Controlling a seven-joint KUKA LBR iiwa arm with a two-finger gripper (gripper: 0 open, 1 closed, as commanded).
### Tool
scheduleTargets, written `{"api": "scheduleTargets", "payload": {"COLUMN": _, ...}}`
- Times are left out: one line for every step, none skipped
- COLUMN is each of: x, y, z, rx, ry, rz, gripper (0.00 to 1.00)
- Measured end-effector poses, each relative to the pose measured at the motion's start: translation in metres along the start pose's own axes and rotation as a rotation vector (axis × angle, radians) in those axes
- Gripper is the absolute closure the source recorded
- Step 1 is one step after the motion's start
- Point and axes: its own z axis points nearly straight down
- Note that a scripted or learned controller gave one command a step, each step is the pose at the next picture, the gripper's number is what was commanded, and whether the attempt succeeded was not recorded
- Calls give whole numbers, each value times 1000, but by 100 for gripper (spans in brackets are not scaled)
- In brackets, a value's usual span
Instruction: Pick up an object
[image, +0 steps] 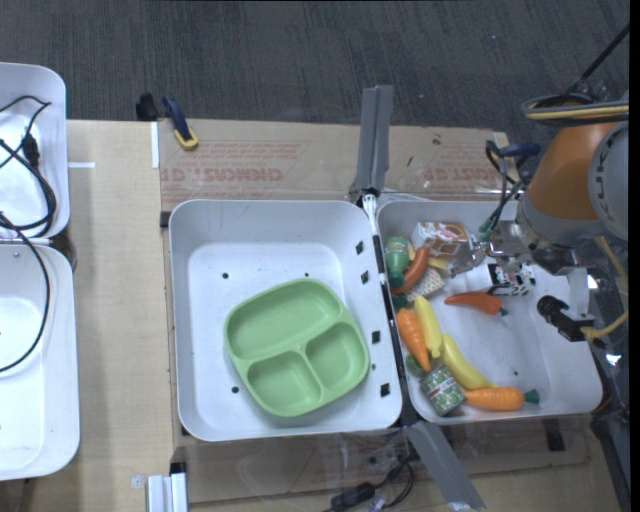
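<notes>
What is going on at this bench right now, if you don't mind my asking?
A grey and orange robot arm reaches in over the right bin, its tool low near the bin's upper part, close to a red-orange carrot. That bin holds toy food: a yellow banana, more carrots and a small packet. I see nothing held between the fingers. The left bin holds a green divided plate.

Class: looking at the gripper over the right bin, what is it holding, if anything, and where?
It cannot be told: the gripper sits low among the toy food in the right bin.
</notes>
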Motion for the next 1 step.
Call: {"api": "scheduleTargets", "payload": {"x": 8, "y": -35, "z": -1, "rx": -1, "ry": -5, "rz": -10, "gripper": 0}}
